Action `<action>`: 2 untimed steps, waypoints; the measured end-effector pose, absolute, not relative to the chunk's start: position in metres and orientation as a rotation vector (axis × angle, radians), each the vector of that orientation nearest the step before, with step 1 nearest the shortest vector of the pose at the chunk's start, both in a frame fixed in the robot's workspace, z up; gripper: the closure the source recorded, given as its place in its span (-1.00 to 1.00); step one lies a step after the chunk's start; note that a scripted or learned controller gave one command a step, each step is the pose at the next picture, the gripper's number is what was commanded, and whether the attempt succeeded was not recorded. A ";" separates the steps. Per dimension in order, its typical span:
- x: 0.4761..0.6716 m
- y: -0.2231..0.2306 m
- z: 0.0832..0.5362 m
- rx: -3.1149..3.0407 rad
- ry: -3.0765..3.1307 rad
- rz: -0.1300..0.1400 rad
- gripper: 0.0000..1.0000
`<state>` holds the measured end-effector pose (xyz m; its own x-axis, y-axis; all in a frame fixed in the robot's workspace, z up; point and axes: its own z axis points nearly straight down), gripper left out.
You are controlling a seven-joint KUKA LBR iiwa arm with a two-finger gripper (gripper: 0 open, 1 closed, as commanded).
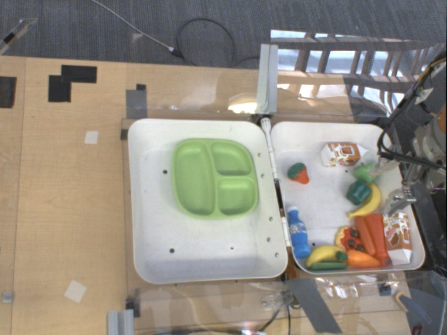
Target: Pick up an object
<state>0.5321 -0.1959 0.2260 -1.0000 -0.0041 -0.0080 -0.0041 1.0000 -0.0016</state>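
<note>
Green plastic marks the left bin (140,208), where a three-compartment plate (214,178) is set slightly above centre, with bare white floor left open around it on every side. In the right bin (314,135), a blue bottle (298,234) is laid near the left wall, its long axis running up and down the view, cap end toward the top. A strawberry (299,174) is seen apart in the open middle. A small printed carton (341,154) is placed near the far wall. A banana (370,202) curves beside a green pepper (362,189). Crowded into the near right corner are a yellow piece (325,255), a carrot (374,236) lying lengthwise up the view, and a second carton (397,230). The gripper (399,199) is seen at the bin's right rim; whether its fingers are apart cannot be told.
</note>
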 end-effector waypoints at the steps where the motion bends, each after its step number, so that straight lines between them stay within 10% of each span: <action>1: 0.572 -0.205 0.095 0.159 3.127 -0.003 -1.00; 2: 0.621 -0.163 0.089 0.365 3.117 0.001 -1.00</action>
